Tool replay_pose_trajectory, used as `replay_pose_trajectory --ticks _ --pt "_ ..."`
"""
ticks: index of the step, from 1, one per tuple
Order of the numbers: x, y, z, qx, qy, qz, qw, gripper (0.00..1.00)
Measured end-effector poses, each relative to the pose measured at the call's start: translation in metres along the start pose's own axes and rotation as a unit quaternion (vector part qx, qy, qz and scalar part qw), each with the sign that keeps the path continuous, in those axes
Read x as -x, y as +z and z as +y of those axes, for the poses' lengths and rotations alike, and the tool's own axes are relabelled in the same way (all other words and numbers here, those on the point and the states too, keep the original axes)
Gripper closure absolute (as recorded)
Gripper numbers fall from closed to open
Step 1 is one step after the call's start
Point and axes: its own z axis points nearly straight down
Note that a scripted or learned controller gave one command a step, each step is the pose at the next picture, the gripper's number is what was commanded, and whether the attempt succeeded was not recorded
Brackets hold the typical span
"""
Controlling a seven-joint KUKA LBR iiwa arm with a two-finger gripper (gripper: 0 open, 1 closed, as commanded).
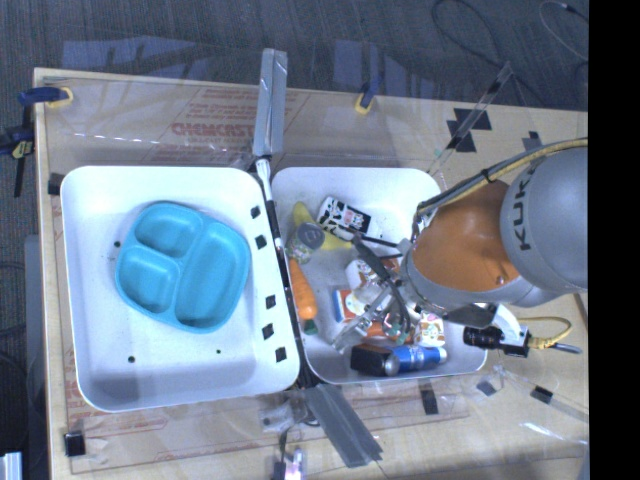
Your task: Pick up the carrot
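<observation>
This is a robotics lab — no home kitchen. A grey industrial arm (545, 228) with an orange band leans over a plywood worktop (520, 418) carrying two shallow white bins (90, 368), a clear printed sheet taped beneath them. Clamps (45, 96) grip the worktop's edge, cables (480, 98) trail across it — and grey carpet (150, 8) lies beyond.

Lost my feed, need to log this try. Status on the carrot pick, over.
Gripper down in right bin clutter, jaws unreadable. Carrot lies free by the bin's left wall, left of gripper. Yellow banana just beyond it, blue can near front wall.
</observation>
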Motion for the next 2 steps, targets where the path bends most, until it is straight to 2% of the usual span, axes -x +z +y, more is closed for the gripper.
replay_pose_trajectory --ticks 1,2 --pt "0.000 0.000 0.000 0.000 0.000 0.000 1.0000 0.00" --pt "0.002 -0.011 0.001 0.001 -0.003 -0.003 1.0000 1.00"
